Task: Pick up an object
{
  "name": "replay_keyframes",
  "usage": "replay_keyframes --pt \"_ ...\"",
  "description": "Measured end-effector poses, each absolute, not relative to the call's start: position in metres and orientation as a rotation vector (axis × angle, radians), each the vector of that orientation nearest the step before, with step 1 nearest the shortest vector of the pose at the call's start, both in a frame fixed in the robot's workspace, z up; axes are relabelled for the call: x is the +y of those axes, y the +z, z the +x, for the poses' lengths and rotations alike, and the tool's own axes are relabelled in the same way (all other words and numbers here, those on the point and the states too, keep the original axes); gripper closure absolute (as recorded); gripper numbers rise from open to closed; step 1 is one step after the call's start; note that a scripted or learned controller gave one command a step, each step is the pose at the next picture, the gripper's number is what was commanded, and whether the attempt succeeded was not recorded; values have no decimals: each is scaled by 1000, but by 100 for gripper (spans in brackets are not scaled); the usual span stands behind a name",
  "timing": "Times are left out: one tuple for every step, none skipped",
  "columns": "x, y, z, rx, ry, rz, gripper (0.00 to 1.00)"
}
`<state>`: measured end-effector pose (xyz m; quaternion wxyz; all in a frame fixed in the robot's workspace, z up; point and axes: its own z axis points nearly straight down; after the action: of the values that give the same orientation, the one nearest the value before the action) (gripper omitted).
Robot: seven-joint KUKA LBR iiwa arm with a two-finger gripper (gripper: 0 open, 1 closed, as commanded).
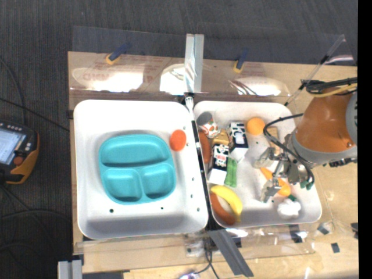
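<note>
Down in the right bin (302, 215), the gripper (273, 182) hangs low over the bin's right half, its metal fingers spread slightly and pointing down-left. An orange piece (283, 186) lies right at the fingertips, partly behind them, and whether it sits between them I cannot tell, so no hold can be claimed. Just beside it toward the bin's near right corner lies a small white object (286, 207) with a speck of green. Above the gripper rises the arm's orange band (325, 121), with black cable looping off it.

Farther left in the same bin the clutter is packed close: an orange ball (255, 125) near the far wall, a black-and-white carton (238, 133), a green bar (232, 172), a yellow banana (228, 197) curved against the near left corner, and a long reddish-brown piece (204, 147) along the left wall.

The left bin (87, 214) touches the right one along the middle. It bears a teal divided tray (138, 166), and a small orange ball (178, 139) rests just beside the tray's far right corner.

Both bins sit on a pale wooden bench (343, 225) with clear sheeting taped along its far edge. Around the bench the floor is dark grey carpet (35, 34), and a handheld pendant with a lit screen (14, 150) lies on it at the left.
</note>
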<state>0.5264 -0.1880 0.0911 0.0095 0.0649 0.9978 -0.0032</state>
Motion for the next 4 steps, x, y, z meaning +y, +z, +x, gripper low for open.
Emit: replay_keyframes --pt "-188 91 523 3115 -9 215 0" --pt "-175 91 527 3121 -13 172 0" --pt "-174 101 528 3119 -14 170 100" --pt "-190 91 605 3131 -6 34 100"
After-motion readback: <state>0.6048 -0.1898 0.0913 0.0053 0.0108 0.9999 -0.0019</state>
